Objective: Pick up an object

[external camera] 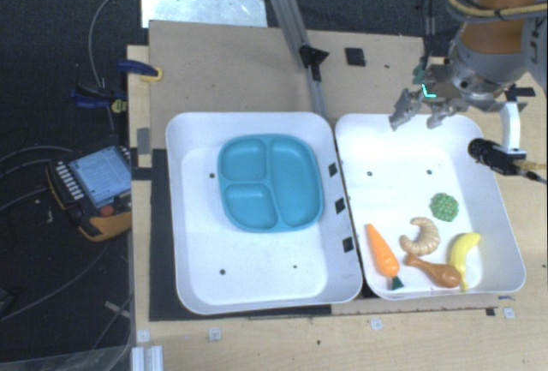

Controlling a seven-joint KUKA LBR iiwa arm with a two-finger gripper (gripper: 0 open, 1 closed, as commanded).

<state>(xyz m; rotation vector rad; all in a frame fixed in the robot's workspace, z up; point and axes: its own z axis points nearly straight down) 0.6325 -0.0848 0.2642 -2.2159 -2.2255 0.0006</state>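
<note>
Orange carrot (383,250) with green tip lies in right bin (385,146) — pincer (419,114) spread open, empty.

Bench (231,69) — two white bins (197,275)

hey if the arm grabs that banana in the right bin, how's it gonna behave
The banana looks like smooth moulded plastic, so probably stiff, light and a bit slippery. Its curved shape may pivot if pinched off-centre. It touches the drumstick, which would likely get nudged.
</note>
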